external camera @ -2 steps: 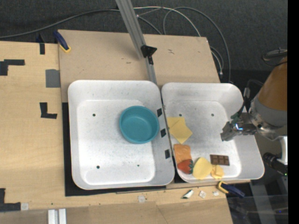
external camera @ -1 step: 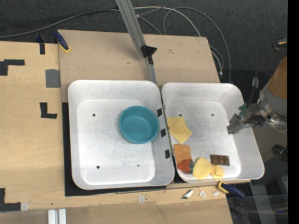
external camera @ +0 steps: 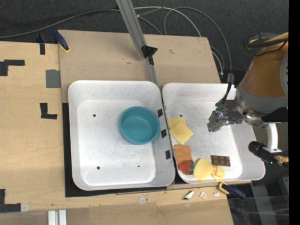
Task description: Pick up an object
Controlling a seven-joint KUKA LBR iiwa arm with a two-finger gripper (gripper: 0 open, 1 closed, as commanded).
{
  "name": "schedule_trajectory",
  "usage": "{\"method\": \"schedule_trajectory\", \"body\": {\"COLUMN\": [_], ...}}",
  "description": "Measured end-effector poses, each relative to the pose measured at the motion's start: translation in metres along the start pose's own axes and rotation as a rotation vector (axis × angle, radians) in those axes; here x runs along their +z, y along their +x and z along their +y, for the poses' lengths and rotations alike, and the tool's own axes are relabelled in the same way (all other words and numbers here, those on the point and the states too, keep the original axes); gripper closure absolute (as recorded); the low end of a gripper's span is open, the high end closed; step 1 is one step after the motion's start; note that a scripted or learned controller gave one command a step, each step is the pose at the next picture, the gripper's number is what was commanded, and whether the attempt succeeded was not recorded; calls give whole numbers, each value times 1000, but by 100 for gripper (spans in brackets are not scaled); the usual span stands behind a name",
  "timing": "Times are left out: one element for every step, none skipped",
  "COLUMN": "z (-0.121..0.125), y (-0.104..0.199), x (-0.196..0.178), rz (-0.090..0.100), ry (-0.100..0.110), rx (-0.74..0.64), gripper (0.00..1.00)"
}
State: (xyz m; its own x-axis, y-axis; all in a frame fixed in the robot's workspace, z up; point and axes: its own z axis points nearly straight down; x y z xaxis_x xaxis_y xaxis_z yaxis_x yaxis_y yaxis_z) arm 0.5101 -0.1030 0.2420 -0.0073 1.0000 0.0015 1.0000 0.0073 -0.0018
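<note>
Near edge of right bin: I saw a cluster of small items along the near wall of the right bin (external camera: 243, 175): a yellow lump (external camera: 202, 168) touching a red piece (external camera: 186, 167), an orange-brown block (external camera: 183, 152) just behind them, and a dark brown chocolate-like bar (external camera: 220, 161) to their right.

Middle of right bin: A flat yellow slice (external camera: 180, 130) lay near the wall shared with the left bin.

End effector: The end effector (external camera: 218, 121) hung over the middle of the right bin, above bare white floor. I could not tell whether it was open or closed, and I saw nothing held in it.

Key relation: The brown bar lay nearest, toward the near edge from the end effector and almost directly below it in the view, long axis running left to right. The yellow slice lay to its left, well apart.

Left bin: A teal bowl (external camera: 138, 124) sat alone in the left bin (external camera: 93, 172).

Far side: The tabletop (external camera: 103, 55) carried cables and a grey pole (external camera: 133, 22).

My judgement: The arm looked mid-approach, nothing picked yet.
</note>
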Motion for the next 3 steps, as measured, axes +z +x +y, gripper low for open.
{"method": "schedule_trajectory", "body": {"z": [14,23,44], "y": [61,120,168], "x": [0,5,18], "rz": [1,0,-1], "ry": [0,1,0], "rx": [-1,-1,1], "gripper": [100,100,100]}}
